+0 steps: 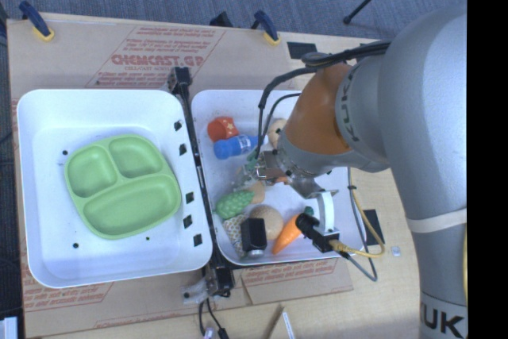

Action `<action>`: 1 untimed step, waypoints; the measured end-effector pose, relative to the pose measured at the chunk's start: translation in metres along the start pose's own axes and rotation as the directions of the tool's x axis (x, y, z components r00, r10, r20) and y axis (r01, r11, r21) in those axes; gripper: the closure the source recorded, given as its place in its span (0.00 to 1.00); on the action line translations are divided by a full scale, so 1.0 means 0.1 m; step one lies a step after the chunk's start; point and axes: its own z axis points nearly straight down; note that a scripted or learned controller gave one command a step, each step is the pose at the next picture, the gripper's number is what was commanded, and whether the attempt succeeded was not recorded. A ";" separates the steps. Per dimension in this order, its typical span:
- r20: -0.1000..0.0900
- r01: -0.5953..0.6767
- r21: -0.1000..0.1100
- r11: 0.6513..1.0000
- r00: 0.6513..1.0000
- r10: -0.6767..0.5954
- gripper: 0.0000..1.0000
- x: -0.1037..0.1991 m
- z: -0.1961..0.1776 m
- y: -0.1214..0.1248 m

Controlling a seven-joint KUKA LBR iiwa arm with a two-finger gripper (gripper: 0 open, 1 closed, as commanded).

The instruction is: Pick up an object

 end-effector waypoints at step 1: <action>0.000 -0.006 -0.004 1.000 1.000 0.006 1.00 -0.16 -1.62 0.40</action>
